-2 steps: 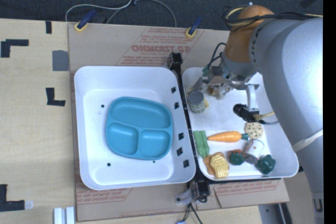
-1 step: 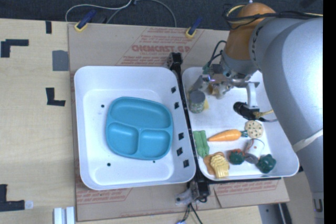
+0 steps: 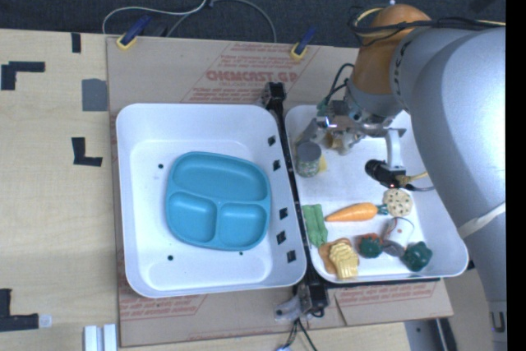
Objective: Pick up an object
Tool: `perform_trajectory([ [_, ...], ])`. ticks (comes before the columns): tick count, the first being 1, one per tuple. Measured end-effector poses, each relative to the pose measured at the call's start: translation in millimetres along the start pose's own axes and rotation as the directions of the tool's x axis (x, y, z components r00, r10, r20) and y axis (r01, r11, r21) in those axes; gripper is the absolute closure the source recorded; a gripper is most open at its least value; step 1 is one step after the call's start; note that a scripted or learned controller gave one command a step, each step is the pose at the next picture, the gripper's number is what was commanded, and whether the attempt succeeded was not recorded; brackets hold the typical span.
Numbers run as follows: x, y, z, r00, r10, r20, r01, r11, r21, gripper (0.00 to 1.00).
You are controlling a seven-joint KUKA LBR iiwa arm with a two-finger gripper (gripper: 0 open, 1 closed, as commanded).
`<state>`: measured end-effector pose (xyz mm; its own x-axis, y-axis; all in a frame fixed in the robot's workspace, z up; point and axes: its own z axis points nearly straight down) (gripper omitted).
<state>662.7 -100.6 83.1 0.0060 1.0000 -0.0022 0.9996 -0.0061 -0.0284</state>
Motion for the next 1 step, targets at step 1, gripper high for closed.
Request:
perform_trajectory([
  [1, -1.4, -1.6, -9.8, 1.000, 0.001, 0.001, -0.001, 1.000, 0.007, 1.00],
])
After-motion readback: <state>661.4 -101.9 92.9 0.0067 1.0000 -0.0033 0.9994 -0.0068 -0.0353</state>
